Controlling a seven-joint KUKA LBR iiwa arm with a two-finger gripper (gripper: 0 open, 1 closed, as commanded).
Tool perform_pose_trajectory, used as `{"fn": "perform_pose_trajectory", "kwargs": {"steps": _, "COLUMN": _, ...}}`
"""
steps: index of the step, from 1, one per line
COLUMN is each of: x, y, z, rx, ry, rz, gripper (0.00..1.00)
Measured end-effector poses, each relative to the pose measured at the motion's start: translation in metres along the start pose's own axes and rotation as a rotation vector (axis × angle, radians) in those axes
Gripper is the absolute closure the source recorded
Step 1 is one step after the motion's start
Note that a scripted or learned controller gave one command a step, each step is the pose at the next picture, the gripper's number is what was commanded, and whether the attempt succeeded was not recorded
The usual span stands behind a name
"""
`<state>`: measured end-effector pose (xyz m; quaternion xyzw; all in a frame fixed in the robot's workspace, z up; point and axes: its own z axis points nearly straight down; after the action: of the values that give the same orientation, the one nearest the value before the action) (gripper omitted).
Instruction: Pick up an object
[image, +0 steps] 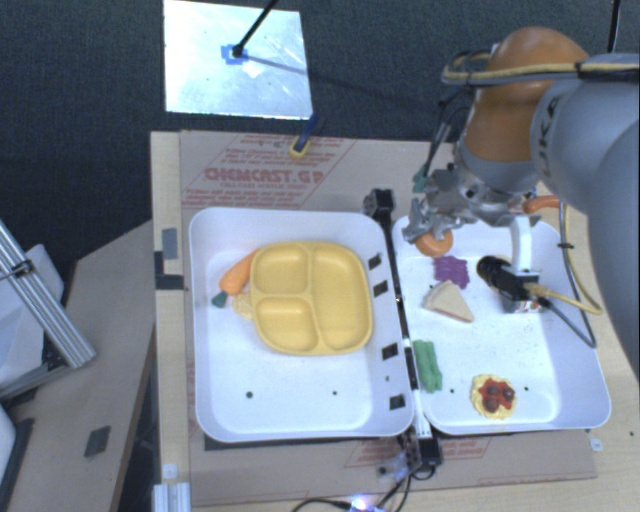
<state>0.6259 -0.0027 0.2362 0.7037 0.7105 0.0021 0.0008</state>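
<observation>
orange slice (432, 244), the likely pick, lay at the far left end of the right bin (560, 370), and nothing showed it off the floor yet. starting from the left, the left bin (215, 330) held a carrot (237, 272) touching the left rim of a yellow plate (305, 297) with three wells. across the divide, a green pod (428, 365) lay along the near left wall of the right bin. farther back, the gripper (432, 222) hung right over the orange slice, low enough to seem touching it. whether the jaws were spread, pressed together or pinching the slice could not be told from this angle. just right and nearer sat a pale wedge (449, 302) and purple grapes (452, 270), close together, and a small pizza (494, 396) lay near the front. by my reading the approach was done. the grasp was unconfirmed, and the lift remained.
</observation>
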Motion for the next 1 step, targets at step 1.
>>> {"fn": "perform_pose_trajectory", "kwargs": {"steps": 1, "x": 0.0081, "y": 0.0198, "z": 0.0188, "rx": 0.001, "ry": -0.002, "rz": 0.004, "gripper": 1.00}}
